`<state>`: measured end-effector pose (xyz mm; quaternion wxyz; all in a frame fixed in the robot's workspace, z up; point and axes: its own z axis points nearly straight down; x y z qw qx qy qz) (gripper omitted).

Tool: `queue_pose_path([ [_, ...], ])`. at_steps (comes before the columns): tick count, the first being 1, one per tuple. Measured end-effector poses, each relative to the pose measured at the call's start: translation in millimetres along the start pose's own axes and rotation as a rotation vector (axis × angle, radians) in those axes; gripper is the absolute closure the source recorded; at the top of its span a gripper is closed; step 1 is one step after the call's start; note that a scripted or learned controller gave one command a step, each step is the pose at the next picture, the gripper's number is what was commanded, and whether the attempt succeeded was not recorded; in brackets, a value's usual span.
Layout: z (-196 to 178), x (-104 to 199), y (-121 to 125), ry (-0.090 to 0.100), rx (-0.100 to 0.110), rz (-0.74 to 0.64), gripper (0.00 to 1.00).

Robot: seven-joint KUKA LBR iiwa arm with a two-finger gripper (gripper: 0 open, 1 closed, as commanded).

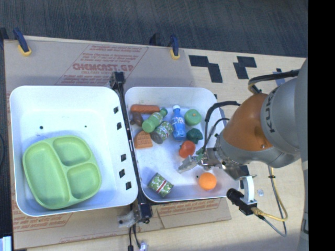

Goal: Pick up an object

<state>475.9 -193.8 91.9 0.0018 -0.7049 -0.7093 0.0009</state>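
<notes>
Green divided plate (62, 170), orange ball (208, 181), blue bottle (178, 123), white bins (21, 101).

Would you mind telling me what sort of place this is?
Probably a robotics lab grasping bench: a robot arm reaches over two white bins, the right one holding toy food, above carpet.

I see my gripper (187, 164) low in the right bin (137, 156), fingers apart, between the red ball (187, 149) and the orange ball (208, 181), holding nothing.
</notes>
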Motion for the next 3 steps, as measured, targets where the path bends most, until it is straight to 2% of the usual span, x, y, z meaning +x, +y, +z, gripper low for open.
queue_pose_path([
  [1,-10.7,-0.2,1.6,-0.001,-0.002,-0.005,1.00],
  [2,-156.5,34.6,1.4,-0.002,-0.005,0.000,1.00],
  [3,-148.7,-17.9,-0.1,-0.002,-0.004,0.002,1.00],
])
